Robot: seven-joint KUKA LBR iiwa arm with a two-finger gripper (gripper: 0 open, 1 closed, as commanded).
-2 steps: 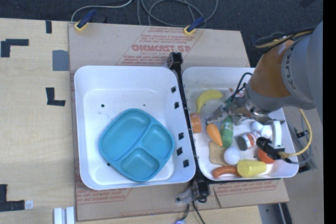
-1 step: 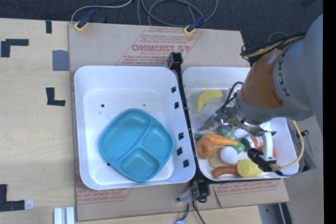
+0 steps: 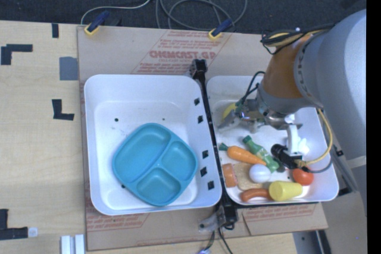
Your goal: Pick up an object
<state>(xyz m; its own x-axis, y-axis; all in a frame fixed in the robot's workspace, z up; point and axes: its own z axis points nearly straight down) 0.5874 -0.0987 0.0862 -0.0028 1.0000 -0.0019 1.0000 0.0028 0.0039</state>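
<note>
Two white bins sit side by side on a brown cardboard sheet. The left bin (image 3: 95, 128) holds a blue divided plate (image 3: 155, 163), lying flat toward the bin's 6 o'clock side. The right bin (image 3: 330, 187) holds the toy food, gathered along its 6 o'clock half. An orange carrot (image 3: 245, 155) lies slanted near the bin's middle, with a green piece (image 3: 255, 147) just beside it at 1 o'clock. A white egg (image 3: 259, 173) sits just below the carrot, at its 5 o'clock. A yellow piece (image 3: 285, 190) lies at 4 o'clock from the egg, close to the bin's bottom wall, and a red tomato (image 3: 302, 176) is just beside it at 1 o'clock. A reddish sausage (image 3: 255, 194) lies along the bottom wall at 6 o'clock from the egg, and an orange-and-tan slice (image 3: 229, 175) rests at 9 o'clock from the egg. The grey arm (image 3: 339, 74) comes in from 3 o'clock, its orange band (image 3: 284, 71) above the wrist, and reaches down into the right bin's 12 o'clock half. The gripper (image 3: 243, 116) is low over the bin floor at 12 o'clock from the carrot, beside a yellowish bit (image 3: 228, 110) at its 10 o'clock. Whether it is spread or closed cannot be told from this angle, and no object can be seen in its grasp.
</note>
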